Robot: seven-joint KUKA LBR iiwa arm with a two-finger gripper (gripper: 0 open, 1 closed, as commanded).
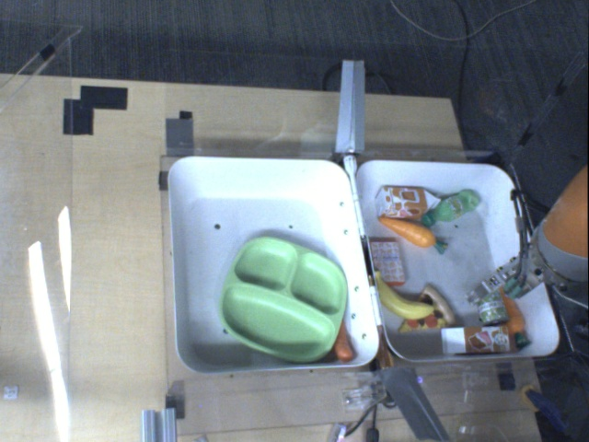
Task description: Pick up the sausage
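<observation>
A brown curved sausage (441, 303) lies in the right bin (465, 175), against the right end of a banana (403, 303). My gripper (498, 285) hangs low at the bin's right side, to the right of the sausage and slightly farther back, with a gap between them. It is just above a small can (492, 312) and nothing shows in its grasp. The arm's orange band (569, 224) enters from the right edge.
The right bin also holds a juice carton (405, 198), green bottle (452, 206), carrot (409, 233), flat packet (388, 261), white box (474, 341) and an orange piece (514, 320). In the left bin (198, 247), a reddish item (343, 346) peeks from under a green divided plate (284, 298).
</observation>
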